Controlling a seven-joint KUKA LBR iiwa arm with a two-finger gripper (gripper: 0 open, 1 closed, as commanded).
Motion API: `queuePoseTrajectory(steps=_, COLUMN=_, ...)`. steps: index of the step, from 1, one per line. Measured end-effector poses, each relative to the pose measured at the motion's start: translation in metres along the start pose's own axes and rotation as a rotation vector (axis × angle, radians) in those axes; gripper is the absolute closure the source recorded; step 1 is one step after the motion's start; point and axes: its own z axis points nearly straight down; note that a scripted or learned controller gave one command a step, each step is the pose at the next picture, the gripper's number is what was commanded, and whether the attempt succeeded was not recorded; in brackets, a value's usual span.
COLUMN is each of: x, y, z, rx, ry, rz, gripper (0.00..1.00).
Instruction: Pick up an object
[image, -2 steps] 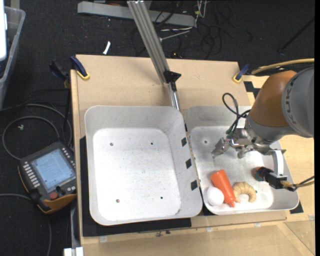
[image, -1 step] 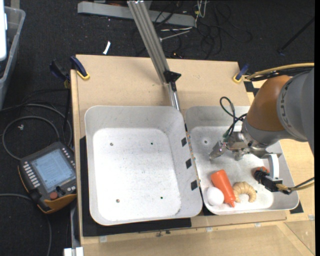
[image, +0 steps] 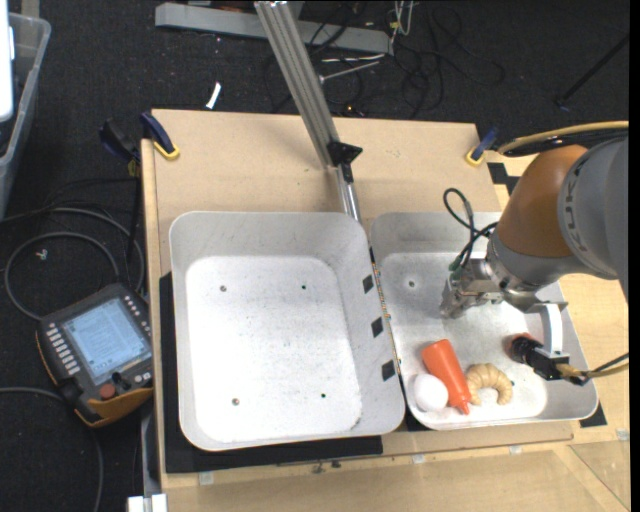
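Arm over right bin (image: 395, 250); gripper (image: 458, 303) low above bin floor, nothing seen between its tips; open or closed: cannot tell. Orange carrot (image: 447, 372), white egg (image: 431, 392), tan croissant (image: 492, 381) clustered at near edge, apart from gripper. Left bin (image: 190, 235) alongside.

Two bins sit side by side on the tabletop (image: 250, 150). In the right bin (image: 420, 245), at its near edge, lie an egg (image: 431, 392), a carrot (image: 447, 372) and a croissant (image: 490, 382), left to right. The tool (image: 455, 300) hangs farther back over this bin.
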Motion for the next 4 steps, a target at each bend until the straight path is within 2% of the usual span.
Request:
queuePoseTrajectory(steps=2, x=-0.002, y=-0.003, z=-0.114, rx=-0.006, ry=-0.002, rz=-0.003, gripper=1.00)
queuePoseTrajectory(steps=3, x=0.050, y=-0.018, z=-0.125, rx=0.001, ry=0.002, rz=-0.008, gripper=1.00)
queuePoseTrajectory(steps=4, x=0.104, y=-0.018, z=-0.133, rx=0.000, ry=0.002, rz=-0.010, gripper=1.00)
